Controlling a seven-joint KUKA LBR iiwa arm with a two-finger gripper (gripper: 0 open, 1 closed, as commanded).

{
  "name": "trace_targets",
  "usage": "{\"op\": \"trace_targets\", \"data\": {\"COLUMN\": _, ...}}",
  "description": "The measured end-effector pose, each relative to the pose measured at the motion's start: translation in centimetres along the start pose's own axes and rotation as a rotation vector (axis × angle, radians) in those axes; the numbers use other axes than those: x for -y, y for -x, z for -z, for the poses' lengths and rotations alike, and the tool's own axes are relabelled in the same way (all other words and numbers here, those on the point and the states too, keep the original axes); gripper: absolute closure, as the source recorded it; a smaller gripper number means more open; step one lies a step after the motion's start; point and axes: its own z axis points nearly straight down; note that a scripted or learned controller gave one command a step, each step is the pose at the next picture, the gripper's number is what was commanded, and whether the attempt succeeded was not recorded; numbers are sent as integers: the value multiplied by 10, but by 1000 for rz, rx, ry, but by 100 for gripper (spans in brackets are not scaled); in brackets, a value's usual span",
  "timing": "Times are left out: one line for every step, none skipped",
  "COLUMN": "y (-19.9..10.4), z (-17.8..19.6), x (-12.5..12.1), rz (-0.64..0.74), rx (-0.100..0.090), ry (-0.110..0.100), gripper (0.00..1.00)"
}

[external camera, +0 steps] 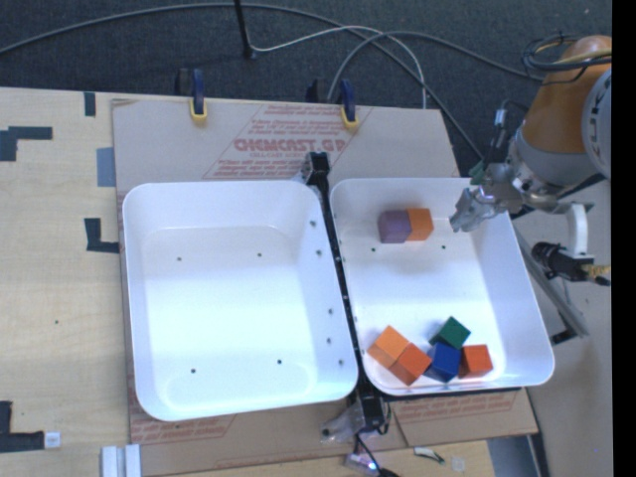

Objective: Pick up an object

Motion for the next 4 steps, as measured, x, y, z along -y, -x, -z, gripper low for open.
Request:
{"op": "trace_targets", "data": {"y": -9, "z": 52, "x": 4, "rz": 1, "rx": 0, "ry": 1, "gripper": 100}}
{"op": "trace_targets", "data": {"y": -57, "z": 41, "x": 9, "rz": 3, "rx": -2, "ry": -4, "gripper": 100}}
{"op": "trace_targets", "data": {"y": -102, "z": 34, "x": 12, "rz": 3, "rx": -1, "ry": -4, "gripper": 100}}
{"op": "trace_targets", "data": {"y": -149, "z": 26, "x": 13, "rz": 3, "rx": -1, "ry": -4, "gripper": 100}}
